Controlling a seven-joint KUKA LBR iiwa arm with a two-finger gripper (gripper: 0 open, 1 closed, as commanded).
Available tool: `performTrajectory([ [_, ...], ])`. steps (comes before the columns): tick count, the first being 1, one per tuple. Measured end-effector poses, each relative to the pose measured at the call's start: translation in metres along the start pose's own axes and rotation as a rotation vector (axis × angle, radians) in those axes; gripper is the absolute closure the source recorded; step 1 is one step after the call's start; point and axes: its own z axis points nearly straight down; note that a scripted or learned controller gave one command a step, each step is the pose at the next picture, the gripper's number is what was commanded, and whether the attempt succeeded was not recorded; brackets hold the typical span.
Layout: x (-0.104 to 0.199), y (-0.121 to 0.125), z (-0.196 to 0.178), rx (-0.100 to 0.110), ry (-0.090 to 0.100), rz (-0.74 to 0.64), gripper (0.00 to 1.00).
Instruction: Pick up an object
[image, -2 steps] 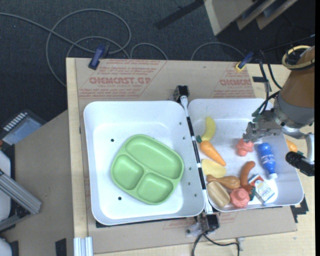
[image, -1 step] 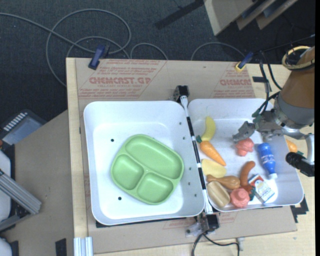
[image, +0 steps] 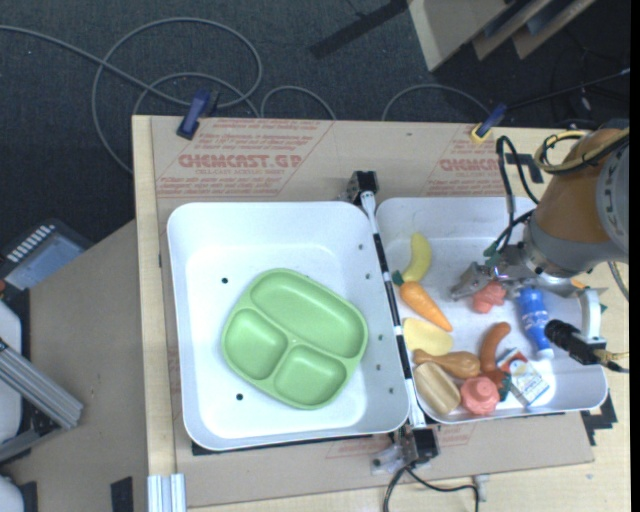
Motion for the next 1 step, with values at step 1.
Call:
performTrajectory([
  [1,-0.0019,0.0003,-0.0103,-0.002,-0.004,0.001,1.0],
])
